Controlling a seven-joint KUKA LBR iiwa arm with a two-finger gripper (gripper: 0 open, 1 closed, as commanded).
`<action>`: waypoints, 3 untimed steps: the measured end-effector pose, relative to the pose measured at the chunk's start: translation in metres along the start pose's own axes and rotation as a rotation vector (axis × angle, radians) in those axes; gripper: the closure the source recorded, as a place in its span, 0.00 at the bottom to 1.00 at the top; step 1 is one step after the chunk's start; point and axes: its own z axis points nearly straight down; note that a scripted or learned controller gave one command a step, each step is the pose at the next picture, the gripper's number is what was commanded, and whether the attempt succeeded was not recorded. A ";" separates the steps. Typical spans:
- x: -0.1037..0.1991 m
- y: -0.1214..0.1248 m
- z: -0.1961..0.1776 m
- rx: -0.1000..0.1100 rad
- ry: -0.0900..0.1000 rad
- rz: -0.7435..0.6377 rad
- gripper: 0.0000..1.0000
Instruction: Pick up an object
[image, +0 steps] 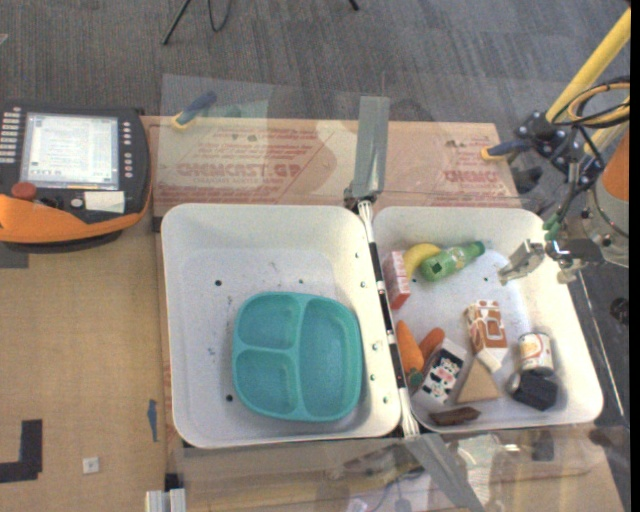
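Two white bins sit side by side on the bench. The left bin (190, 300) holds a teal tray (297, 357) with three compartments. The right bin (570, 340) holds a jumble: a green bottle (450, 260) beside a banana (421, 251), a carrot (408, 345), a can (534, 351), a black block (536, 390) and a wedge (479, 383). The gripper (522, 262) hovers over the right bin's far right corner, near the bottle; whether its claw is wide or narrow cannot be told, and nothing shows in it.
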 end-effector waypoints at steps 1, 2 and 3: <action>-0.004 -0.008 0.065 0.001 0.000 0.011 0.00; 0.023 -0.004 0.127 -0.005 -0.001 0.028 0.00; 0.022 -0.003 0.116 -0.010 -0.001 0.031 1.00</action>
